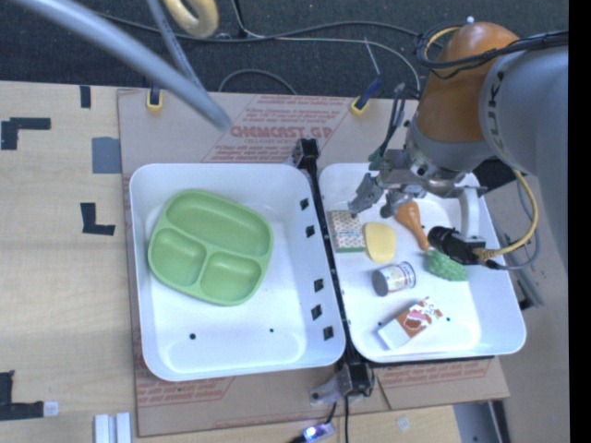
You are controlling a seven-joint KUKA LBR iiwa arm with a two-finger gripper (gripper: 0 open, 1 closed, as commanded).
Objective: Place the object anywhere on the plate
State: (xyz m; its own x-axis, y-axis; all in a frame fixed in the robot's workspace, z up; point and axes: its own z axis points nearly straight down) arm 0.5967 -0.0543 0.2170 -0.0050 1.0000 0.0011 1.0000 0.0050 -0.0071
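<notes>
Arm: grey with an orange band, reaching in over the right bin; it is the biggest thing here and hides that bin's far right corner.
Left bin: shallow and white, lying left of the black divider that joins the two bins.
Plate: green, three-sectioned, left of the divider in the left bin's upper half; nothing lies on it, so the task is not yet done.
Right bin: right of the divider, holding every loose item.
Gripper: hanging just right of the divider, above the yellow block; nothing shows between its fingers, and whether they are spread or closed I cannot tell.
Small box: red and white, right of the divider near the front; probably light and stiff.
Yellow block: near the divider, the likeliest target; it looks light, rigid and smooth, so take it across its narrow sides.
Tin: on its side, right of the divider; likely to roll.
</notes>
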